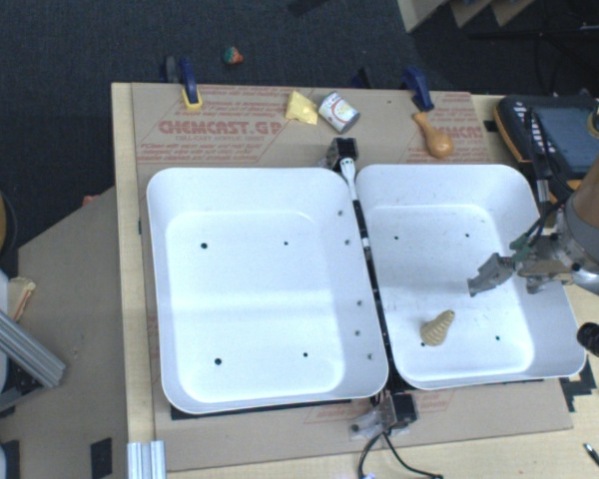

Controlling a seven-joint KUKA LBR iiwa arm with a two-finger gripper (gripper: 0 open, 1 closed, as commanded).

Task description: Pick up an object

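White right bin holds a tan ridged cone-shaped object near its front edge, a little left of centre along that edge. Gripper reaches in from the bin's right edge and sits above the middle of the right half, up and to the right of the cone, apart from it. Two grey fingers splayed apart, released, nothing between them. Left bin sits beside the right one, rims touching along the middle. On the bench behind the bins: a yellow piece and small white box near back centre, a wooden-handled item behind the right bin's back edge.
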